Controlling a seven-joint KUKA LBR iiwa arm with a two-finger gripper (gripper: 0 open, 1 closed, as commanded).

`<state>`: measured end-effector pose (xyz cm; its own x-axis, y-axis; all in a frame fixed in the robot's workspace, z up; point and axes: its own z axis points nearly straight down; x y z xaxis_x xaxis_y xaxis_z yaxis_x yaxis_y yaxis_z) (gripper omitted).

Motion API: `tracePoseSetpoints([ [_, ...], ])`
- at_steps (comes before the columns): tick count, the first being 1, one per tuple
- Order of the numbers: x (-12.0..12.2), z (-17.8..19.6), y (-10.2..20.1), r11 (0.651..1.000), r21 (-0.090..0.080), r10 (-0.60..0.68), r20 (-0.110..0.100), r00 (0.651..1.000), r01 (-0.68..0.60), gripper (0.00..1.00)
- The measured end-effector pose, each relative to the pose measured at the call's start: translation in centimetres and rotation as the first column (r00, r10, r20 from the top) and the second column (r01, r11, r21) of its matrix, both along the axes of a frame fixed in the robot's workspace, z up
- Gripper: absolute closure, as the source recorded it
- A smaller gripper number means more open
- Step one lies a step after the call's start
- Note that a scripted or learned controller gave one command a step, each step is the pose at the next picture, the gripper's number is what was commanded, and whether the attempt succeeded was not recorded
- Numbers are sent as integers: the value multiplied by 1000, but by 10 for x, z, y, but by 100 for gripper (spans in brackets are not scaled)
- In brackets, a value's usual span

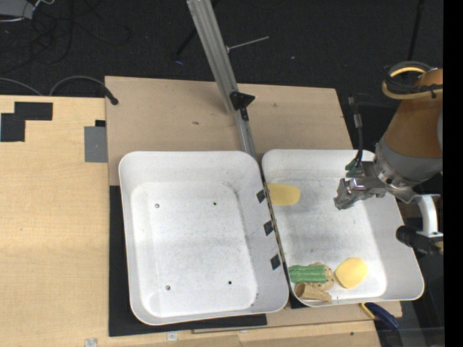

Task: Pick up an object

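Tool (347,196) hovers right of the yellow piece (284,194), well apart; its opening cannot be told.

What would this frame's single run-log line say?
arm: over right bin | gripper: above bin floor, nothing seen held | objects: yellow piece by divider; green item, yellow round item at near edge | pick: not done

Bins: two white bins (192,230) (340,215) side by side on the desk (181,114)
Yellow pieces: two, one (284,194) near the divider, one (351,272) at the right bin's near edge
Green pieces: one (308,273)
Tan pieces: one (315,290)
Black clips on the divider: three (268,228)
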<state>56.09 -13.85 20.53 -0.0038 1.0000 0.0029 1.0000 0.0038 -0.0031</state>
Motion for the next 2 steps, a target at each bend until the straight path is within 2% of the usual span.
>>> tracePoseSetpoints([
  [1,5,11,46,1000,0,0,2,1000,0,100],
  [2,13,3,95,1000,0,0,-1,1000,0,100],
])
